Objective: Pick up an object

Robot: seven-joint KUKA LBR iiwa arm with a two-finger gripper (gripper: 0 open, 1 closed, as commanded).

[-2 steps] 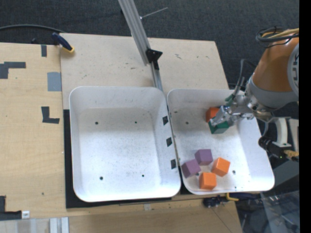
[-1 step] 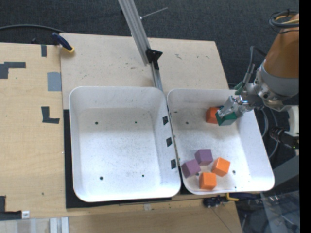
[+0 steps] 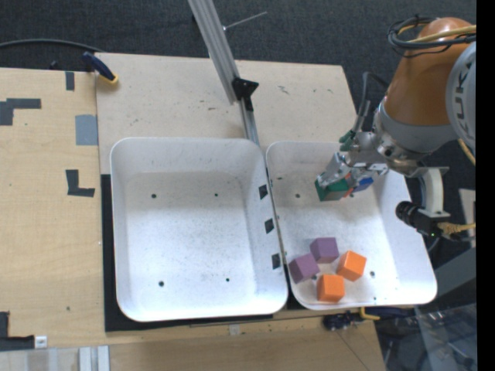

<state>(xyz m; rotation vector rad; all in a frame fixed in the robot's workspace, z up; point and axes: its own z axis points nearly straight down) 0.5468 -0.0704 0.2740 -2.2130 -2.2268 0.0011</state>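
Observation:
My gripper (image 3: pixel 337 182) hangs over the upper part of the right bin (image 3: pixel 402 273), reaching in from the right. A small green block (image 3: pixel 328 189) sits between its fingertips, and the fingers are shut on it, above the bin floor. Near the right bin's front lie two purple cubes (image 3: pixel 325 248) (image 3: pixel 303 267) and two orange cubes (image 3: pixel 353 265) (image 3: pixel 331 287), packed close together. They are well below the gripper in the view and apart from it.
The left bin (image 3: pixel 124 207) stands beside the right one, sharing a middle wall with black clips (image 3: pixel 267 224). A slanted metal rail (image 3: pixel 220 49) runs from the top down to the bins' junction. A cable with a blue-yellow plug (image 3: pixel 100 66) lies at the back left.

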